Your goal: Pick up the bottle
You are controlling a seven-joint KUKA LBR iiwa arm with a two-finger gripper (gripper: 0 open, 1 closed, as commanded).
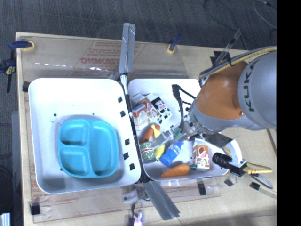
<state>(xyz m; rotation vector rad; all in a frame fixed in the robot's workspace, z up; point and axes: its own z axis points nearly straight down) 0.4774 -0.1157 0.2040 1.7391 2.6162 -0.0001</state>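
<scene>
A pale wooden bench [225,206] stands on a dark carpeted floor [70,8], seen from above at a slant. A clear plastic sheet [94,58] with reddish mirrored printing, too faint to read, lies across the back of the bench, and small blue clamps [174,43] grip its edges. Two shallow white bins sit side by side, joined by a grey metal bar [126,48]. The left bin [47,102] holds a turquoise divided plate [88,148] with three compartments. The right bin [141,86] holds a jumble of things: small printed cartons [150,108] near the back, a small carton with a brown picture [201,156] near the front, an orange carrot [175,171] along the front wall, and a yellow item [161,150]. The bottle [171,153], blue with a white cap, lies tilted in the middle of the right bin, just behind the carrot and beside the yellow item. A grey robot arm [261,93] with an orange band and the letters "KUK" visible on its side reaches in from the right. Its gripper [184,132] is low over the clutter, just above the bottle's upper end; whether it is spread or pressed together cannot be told.
</scene>
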